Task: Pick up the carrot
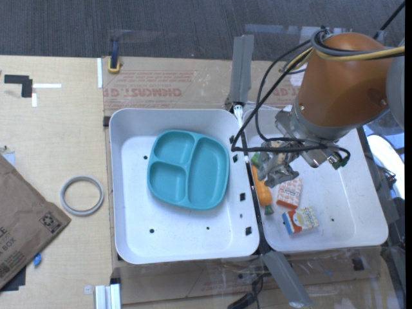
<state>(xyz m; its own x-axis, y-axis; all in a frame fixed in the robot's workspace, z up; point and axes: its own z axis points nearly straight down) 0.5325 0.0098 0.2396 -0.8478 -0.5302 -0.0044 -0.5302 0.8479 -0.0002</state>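
Orange carrot (261,188) lies in the right bin (360,230), tucked hard against the wall it shares with the left bin (129,237), running lengthwise along that edge. And the gripper (278,170) is right there, hanging just above and beside the carrot's upper end, under the arm's big orange band (338,76). Whether it is spread or closed I cannot tell from up here, the metalwork and cables tangle together, and nothing shows as being in its grasp. Close by sit two small red-and-white packets (290,193), one touching distance from the carrot, the other (300,220) lower down. Over in the left bin, a teal divided plate (189,169) sits well out of it. The danger? That wall. With the carrot snug against it, one finger may land on the rim instead of slipping alongside, or nudge the near packet and come up with the wrong thing.
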